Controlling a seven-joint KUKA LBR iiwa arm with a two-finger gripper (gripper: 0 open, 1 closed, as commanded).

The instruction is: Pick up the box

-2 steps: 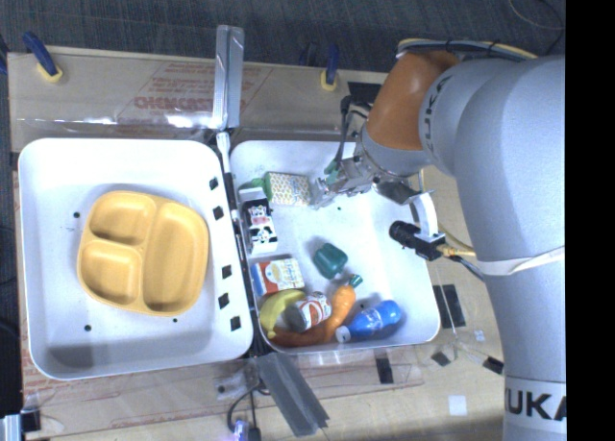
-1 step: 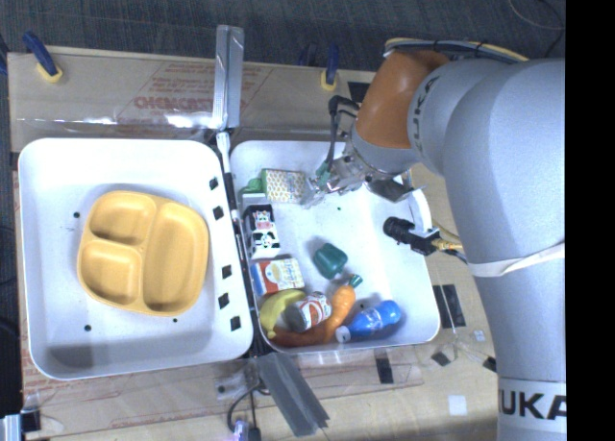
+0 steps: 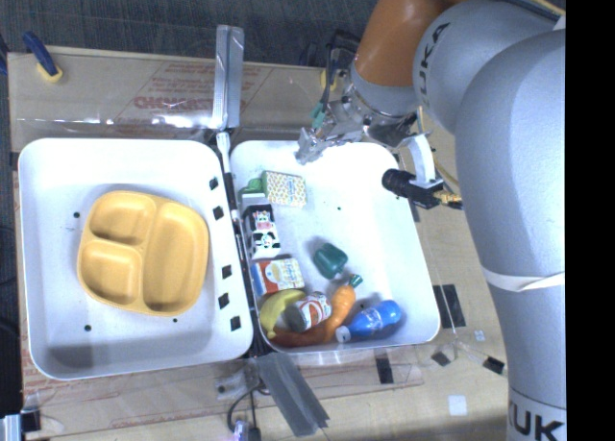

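Observation:
A small flat box [image 3: 284, 188] with a pale yellow and green pattern lies in the back left part of the right bin [image 3: 384, 237]. My gripper [image 3: 309, 147] hangs over the bin's back rim, a little behind and to the right of the box and apart from it. The grey arm with its orange band [image 3: 399, 26] reaches in from the upper right.
A yellow divided plate [image 3: 144, 249] lies in the left bin [image 3: 48, 189]. The right bin's left and front hold a black-and-white carton [image 3: 263, 230], a red-and-white pack [image 3: 280, 274], a teal cup [image 3: 330, 258], a banana [image 3: 274, 309], a carrot [image 3: 341, 300] and a blue bottle [image 3: 375, 318].

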